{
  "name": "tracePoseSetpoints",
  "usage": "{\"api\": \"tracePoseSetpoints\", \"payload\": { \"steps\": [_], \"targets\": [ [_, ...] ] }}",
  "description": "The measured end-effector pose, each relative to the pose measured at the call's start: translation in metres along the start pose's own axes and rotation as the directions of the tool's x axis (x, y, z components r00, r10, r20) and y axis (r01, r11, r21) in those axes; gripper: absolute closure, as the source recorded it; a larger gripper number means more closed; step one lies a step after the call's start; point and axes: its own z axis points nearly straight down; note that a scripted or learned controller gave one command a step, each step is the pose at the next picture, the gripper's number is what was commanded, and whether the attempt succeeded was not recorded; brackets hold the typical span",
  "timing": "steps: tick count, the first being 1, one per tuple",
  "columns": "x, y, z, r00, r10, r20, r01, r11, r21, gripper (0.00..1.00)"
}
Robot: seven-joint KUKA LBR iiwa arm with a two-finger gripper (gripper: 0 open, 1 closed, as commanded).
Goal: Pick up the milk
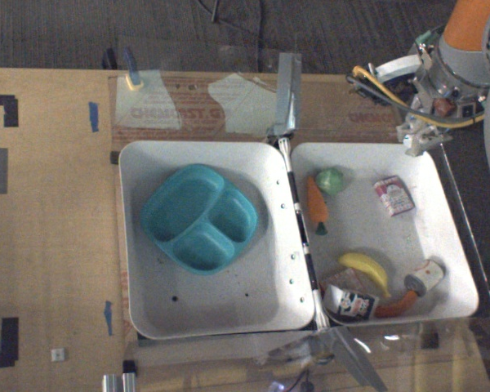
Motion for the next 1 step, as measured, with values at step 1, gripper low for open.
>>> {"api": "tracePoseSetpoints", "payload": {
  "steps": [1],
  "targets": [
    [0.0124, -0.0654, 0.0016, 0.972, -0.234, 0.004, 0.234, 0.972, 0.003, 1.00]
  ]
}}
